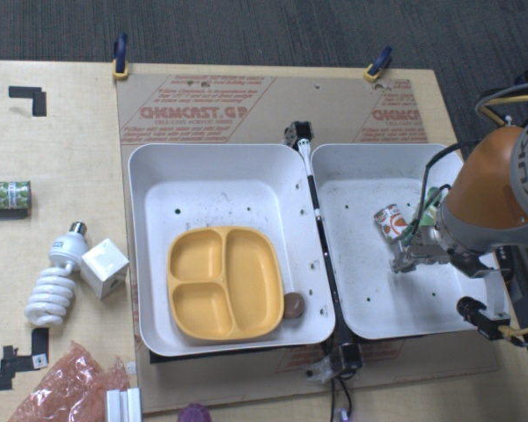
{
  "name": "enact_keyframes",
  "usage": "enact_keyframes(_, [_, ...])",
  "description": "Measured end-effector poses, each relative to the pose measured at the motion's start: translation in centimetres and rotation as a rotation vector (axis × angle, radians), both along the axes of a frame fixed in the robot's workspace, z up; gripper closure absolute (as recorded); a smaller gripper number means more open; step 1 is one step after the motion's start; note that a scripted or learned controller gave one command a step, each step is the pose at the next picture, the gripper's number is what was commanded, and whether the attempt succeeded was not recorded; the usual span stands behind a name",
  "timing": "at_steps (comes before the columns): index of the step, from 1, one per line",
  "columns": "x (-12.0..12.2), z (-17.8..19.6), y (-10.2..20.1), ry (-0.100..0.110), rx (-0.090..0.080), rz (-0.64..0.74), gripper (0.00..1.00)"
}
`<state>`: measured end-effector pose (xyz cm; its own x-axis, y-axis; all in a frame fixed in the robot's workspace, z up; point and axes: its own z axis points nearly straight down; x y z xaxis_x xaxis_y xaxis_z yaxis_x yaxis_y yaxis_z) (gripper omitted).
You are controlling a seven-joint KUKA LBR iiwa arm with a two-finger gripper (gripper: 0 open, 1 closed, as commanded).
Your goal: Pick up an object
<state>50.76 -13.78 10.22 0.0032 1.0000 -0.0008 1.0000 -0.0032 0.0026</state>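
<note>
A small white and orange can (389, 221) lies on its side in the right bin (370, 315), near that bin's middle. My gripper (405, 258) reaches in from the right and hangs low over the bin floor, just right of and slightly nearer than the can. It is close beside the can, and whether they touch cannot be made out. The orange band of the arm (486, 187) covers the right side of that bin. In the left bin (150, 236) lie a yellow divided plate (224, 281) and a small brown round piece (293, 304) at the plate's right edge.
Left of the bins on the bench lie a spiral light bulb (55, 280), a white cube (104, 267), a small green can (11, 196) and a pink mesh bag (66, 389). Blue-yellow clamps (120, 55) hold the board at the back.
</note>
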Motion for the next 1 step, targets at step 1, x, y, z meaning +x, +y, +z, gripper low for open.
enact_keyframes(1, [5.19,-0.95,2.68,0.001,0.0,0.004,1.0])
